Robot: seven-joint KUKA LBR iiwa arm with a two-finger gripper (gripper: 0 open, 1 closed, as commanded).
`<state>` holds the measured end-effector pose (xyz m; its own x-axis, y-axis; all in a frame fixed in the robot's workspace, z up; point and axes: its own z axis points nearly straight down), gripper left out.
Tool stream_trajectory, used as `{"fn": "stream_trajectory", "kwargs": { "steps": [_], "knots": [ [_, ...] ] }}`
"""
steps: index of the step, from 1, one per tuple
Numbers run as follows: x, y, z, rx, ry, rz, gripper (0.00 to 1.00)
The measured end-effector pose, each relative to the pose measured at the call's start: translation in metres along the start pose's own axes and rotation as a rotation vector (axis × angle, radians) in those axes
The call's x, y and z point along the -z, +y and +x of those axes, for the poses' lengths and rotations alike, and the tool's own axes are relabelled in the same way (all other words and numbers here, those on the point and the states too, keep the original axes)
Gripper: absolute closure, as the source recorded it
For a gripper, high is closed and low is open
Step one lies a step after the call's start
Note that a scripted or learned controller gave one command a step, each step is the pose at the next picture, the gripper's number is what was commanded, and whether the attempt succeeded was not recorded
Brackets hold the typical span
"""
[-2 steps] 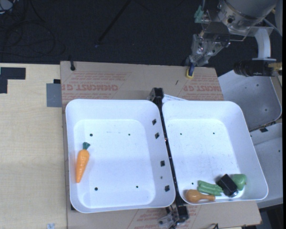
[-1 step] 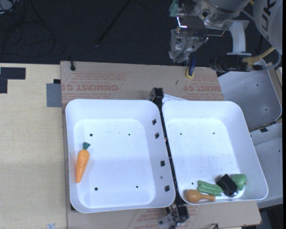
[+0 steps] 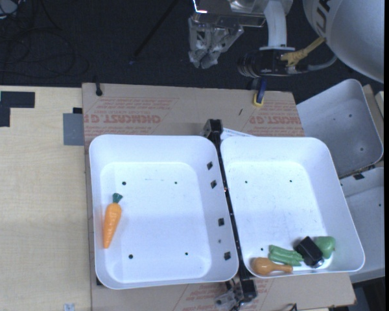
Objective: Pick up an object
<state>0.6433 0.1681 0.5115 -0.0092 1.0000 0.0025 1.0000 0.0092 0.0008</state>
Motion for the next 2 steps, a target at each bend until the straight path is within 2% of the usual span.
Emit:
{"fn": "stream_trajectory", "kwargs": {
  "steps": [1, 2],
  "knots": [
    [0.027, 0.0, 0.081, -0.001, -0.001, 0.002, 1.0],
    [0.026, 0.001, -0.036, -0.02, -0.007, 0.005, 1.0]
  ]
}}
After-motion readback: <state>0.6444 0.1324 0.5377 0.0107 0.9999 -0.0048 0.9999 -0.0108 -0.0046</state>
